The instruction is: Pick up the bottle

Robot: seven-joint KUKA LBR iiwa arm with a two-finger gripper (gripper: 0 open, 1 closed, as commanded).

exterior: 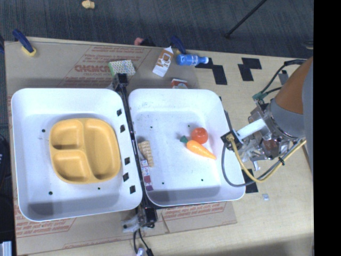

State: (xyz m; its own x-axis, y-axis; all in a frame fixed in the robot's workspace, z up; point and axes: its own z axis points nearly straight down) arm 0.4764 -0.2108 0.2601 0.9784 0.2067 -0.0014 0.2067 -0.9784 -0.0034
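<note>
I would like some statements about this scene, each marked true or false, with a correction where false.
1. The bottle lies on the bench, outside both bins. True.
2. The carrot is in the left bin. False: it lies in the right bin, beside the tomato.
3. The yellow tray sits in the left bin. True.
4. The gripper is over the bottle. False: it is past the right bin's right edge, far from the bottle.
5. The yellow tray has one compartment. False: it has three.
</note>
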